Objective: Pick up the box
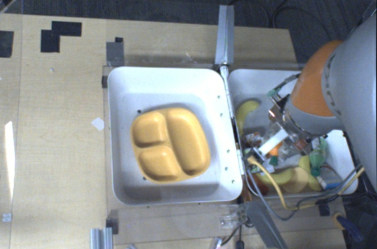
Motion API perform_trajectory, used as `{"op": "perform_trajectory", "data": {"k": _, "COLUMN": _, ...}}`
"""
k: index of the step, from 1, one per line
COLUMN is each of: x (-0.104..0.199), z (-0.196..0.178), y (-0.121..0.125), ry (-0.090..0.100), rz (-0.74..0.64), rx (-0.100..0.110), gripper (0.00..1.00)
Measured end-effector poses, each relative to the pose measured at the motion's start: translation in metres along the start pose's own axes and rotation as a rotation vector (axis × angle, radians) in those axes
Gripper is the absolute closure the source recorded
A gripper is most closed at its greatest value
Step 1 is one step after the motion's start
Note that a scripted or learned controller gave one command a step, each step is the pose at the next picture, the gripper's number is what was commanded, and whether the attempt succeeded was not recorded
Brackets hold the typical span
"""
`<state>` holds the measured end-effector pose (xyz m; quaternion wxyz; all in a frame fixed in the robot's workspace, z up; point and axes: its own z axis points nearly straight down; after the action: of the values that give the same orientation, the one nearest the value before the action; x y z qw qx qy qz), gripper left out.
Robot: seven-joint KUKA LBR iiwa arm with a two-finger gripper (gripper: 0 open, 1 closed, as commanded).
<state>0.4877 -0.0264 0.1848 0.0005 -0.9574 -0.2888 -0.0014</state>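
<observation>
My gripper (277, 145) is down low in the right bin (259, 80), at the end of the grey arm with the orange band (312, 89). A small white box-like item with an orange mark (272, 143) lies right at the gripper's tip, among other clutter. The wrist and cables hide much of it, and I cannot tell whether the gripper is touching it or hanging just above it.
The left bin (123, 95) holds a yellow three-compartment plate (171, 143). In the right bin, a yellow-green fruit (247, 109) sits at the left wall, a banana (288, 178) lies near the front and a green item (318, 156) lies at the right. A metal divider post (225, 36) stands between the bins.
</observation>
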Motion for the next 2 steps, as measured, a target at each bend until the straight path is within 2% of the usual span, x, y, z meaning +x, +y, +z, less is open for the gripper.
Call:
{"op": "perform_trajectory", "data": {"k": 1, "x": 0.012, "z": -0.192, "y": -0.018, "ry": 0.001, "rz": 0.235, "rx": -0.002, "gripper": 1.0}}
{"op": "perform_trajectory", "data": {"k": 2, "x": 0.136, "z": -0.104, "y": -0.032, "ry": -0.002, "rz": 0.141, "rx": 0.001, "gripper": 1.0}}
